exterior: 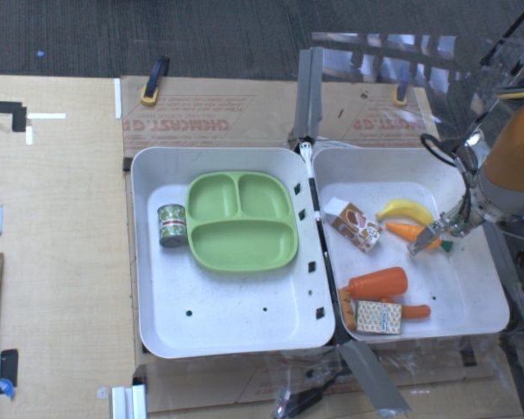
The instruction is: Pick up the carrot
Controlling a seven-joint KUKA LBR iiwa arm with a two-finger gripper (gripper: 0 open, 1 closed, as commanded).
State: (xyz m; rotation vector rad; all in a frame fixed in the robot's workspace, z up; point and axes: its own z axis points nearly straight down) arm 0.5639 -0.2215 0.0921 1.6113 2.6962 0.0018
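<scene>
Two shallow white bins sat side by side on the bench, and the carrot [400,230] lay in the right bin [472,308], a little toward 3 o'clock of that bin's middle. Its long axis ran nearly from 9 o'clock to 3 o'clock, dipping slightly toward 4 o'clock. The orange end pointed to 9 o'clock, and a bit of green showed at the 3 o'clock end.

The gripper [424,241], reaching in from 3 o'clock on the grey arm, sat right over the carrot's 3 o'clock half. Whether it was released, clenched or grasping the carrot could not be told.

Bare white floor lay at 3 to 5 o'clock of the carrot, up to the bin's right wall, with a smaller bare patch at 6 o'clock.

Nearest the camera, at 6 to 7 o'clock of the carrot, a small printed box [377,318] lay by the front wall with a small orange piece [417,311] just beside it. A larger orange-red vegetable [378,282] lay just beyond them. At 9 o'clock of the carrot lay a brown and white packet [356,226], near its tip. A banana [404,209] lay just beside the carrot at 12 o'clock; contact could not be told.

The left bin [227,321], at 9 o'clock, held a green divided plate [241,221] and a small can [171,225].
</scene>
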